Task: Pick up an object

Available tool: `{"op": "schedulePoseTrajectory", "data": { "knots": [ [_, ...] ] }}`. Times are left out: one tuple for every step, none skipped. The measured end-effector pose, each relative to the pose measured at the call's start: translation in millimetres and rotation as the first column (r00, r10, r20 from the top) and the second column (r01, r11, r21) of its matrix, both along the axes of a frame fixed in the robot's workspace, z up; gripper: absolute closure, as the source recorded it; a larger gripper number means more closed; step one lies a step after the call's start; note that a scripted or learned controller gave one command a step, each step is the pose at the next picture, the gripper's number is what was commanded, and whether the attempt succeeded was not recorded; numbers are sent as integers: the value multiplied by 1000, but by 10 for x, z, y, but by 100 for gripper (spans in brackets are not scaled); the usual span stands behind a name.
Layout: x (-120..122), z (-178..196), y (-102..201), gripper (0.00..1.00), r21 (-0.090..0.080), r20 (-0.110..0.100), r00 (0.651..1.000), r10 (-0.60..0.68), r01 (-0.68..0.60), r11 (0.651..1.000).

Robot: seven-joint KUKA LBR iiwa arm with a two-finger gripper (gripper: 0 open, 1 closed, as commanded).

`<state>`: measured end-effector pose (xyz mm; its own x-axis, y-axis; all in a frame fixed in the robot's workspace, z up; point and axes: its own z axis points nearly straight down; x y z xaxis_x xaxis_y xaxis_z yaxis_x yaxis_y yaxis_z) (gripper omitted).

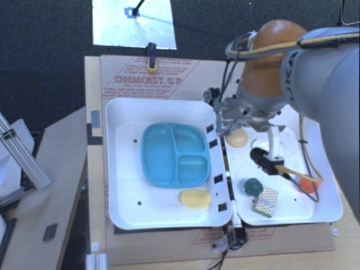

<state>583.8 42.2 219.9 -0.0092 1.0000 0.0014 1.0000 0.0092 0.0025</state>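
Camera view, from above and at a slant. A blue plate lies flat in the left bin. The plate is smooth moulded plastic, a rounded rectangle divided into three hollow sections. We use it as our landmark.

Just off the plate's lower right corner lies a yellow oval, smooth and matt, close to the plate's rim but apart from it. Bare white bin floor runs along the plate's left side and below it, with plenty of open room there.

To the right of the plate, past the ridge where the bins meet, sits the right bin. A pale tan lump, rounded and smooth, rests level with the plate's upper half. The gripper hangs just above and left of this lump, over the ridge near the plate's upper right corner. We cannot tell whether it is released or clenched, and we see nothing held in it. The grey arm fills the space further right of the plate.

Right of the plate's lower edge lies a dark green knobbly lump. Just beside that is a small block with a chequered yellow and green face. Farthest right of the plate is an orange piece, partly hidden by a cable.

Beyond the plate's top edge, brown printed cardboard lies under the bins.
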Motion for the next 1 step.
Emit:
{"op": "schedulePoseTrajectory", "data": {
  "knots": [
    [77,124,523,100,1,1,1000,0,0,1000]
  ]
}}
